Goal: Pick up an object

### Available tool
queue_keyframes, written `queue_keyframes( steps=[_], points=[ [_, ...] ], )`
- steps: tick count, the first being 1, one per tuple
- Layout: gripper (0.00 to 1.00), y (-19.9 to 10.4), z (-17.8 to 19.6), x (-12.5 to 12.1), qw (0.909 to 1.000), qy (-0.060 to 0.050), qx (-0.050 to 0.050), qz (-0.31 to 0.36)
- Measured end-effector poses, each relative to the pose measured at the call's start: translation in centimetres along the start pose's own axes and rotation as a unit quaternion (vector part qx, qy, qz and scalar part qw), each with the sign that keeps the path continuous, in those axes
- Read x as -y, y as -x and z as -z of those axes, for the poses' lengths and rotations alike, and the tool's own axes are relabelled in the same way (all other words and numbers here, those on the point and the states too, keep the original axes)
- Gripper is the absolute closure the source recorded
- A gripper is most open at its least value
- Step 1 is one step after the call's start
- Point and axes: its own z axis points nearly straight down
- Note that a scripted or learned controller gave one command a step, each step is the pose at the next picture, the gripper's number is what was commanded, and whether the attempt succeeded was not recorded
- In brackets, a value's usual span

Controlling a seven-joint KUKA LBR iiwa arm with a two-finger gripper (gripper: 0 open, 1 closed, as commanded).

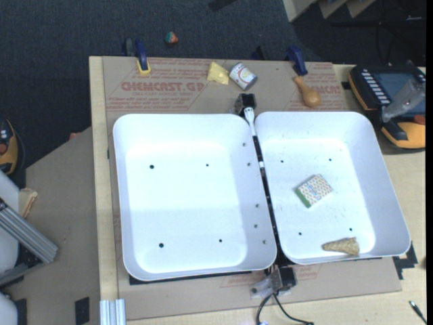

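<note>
Two things lie in the right bin (pixel 365 147). One is a small flat block (pixel 314 190) with a green and white speckled top, near the bin's middle. The other is a tan wedge-shaped piece (pixel 341 247) by the near rim. The left bin (pixel 135 141) shows its white floor with a few dark dots.
Behind the bins, on the brown board, lie a yellow chunk (pixel 218 74), a small white can (pixel 242 76) and a tan pear-shaped object (pixel 308 93). Blue clamps (pixel 141 54) (pixel 295 59) grip the board's far edge. A handheld controller (pixel 389 93) rests at the right.
</note>
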Motion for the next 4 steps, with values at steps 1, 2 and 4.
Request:
queue_keyframes(
  steps=[1,2,4],
  points=[
    [1.00,0.2,0.2,0.1,1.0000,-0.007,-0.001,-0.003],
    [1.00,-5.5,-11.9,2.2,0.9998,-0.017,-0.005,-0.001],
    [1.00,-14.5,9.6,-2.4,1.0000,-0.001,-0.002,-0.001]
  ],
)
